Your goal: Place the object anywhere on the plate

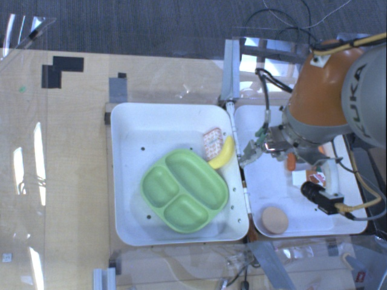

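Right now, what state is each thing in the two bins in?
Green plate: flat in the left bin, compartments bare.
Banana: beside the plate's upper right edge, off it.
Small packet: lying by the banana, off the plate.
Tan round object: resting in the right bin.
Gripper: low over the divider between bins, nothing seen held.

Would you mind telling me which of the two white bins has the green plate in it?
The left bin. It holds the green three-part plate, with a banana at the plate's upper right edge. The right bin holds a round tan object instead.
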### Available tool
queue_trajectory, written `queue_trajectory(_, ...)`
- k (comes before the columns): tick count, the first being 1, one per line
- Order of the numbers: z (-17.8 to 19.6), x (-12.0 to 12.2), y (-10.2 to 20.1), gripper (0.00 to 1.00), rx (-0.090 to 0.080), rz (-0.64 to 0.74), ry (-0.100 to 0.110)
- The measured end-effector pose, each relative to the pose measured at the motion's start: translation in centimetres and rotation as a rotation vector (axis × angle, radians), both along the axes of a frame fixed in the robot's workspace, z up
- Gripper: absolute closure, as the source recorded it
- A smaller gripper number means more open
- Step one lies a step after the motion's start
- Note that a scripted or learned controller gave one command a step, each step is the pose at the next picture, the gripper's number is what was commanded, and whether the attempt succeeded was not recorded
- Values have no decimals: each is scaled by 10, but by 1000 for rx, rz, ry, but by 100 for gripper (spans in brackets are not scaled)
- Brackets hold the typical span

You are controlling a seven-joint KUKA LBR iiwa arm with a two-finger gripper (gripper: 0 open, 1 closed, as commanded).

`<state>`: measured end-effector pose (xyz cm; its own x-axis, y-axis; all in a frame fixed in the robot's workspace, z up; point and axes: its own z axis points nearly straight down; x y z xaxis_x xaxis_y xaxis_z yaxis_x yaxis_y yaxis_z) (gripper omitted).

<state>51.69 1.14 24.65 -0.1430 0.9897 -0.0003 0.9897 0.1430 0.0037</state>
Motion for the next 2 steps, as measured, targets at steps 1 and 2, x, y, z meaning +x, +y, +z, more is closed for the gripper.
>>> queue_trajectory(1,11,1,1,100,0,6,-4)
queue_trajectory(2,11,1,1,0,0,6,-4)
